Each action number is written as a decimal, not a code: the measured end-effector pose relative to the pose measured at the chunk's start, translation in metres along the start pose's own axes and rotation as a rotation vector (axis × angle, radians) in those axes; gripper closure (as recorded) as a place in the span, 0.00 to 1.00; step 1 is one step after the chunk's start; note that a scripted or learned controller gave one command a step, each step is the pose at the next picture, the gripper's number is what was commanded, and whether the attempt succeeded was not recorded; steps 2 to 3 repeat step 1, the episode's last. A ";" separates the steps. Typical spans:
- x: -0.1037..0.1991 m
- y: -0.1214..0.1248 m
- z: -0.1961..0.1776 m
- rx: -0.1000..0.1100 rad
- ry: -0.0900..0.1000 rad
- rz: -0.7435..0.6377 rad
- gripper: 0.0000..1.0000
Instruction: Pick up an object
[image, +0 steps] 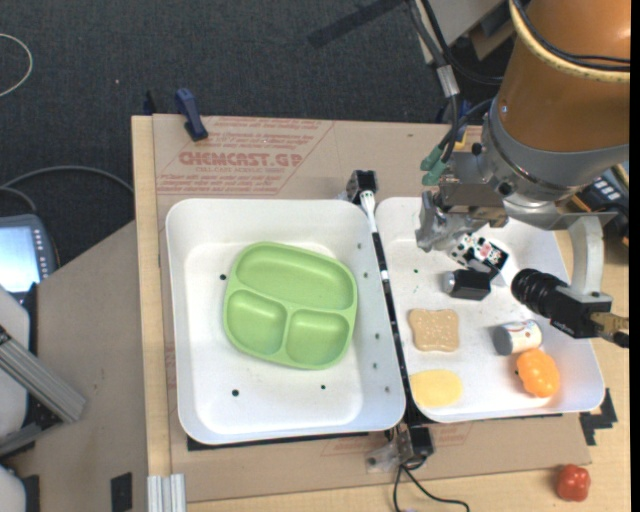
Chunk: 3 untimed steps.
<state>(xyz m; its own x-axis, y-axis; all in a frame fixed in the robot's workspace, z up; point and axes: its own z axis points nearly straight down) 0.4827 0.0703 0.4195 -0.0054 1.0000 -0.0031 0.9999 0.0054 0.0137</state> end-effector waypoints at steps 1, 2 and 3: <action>0.000 0.001 -0.010 -0.003 0.000 -0.001 1.00; 0.000 0.001 -0.010 -0.003 0.000 -0.001 1.00; 0.000 0.001 -0.010 -0.003 0.000 -0.001 1.00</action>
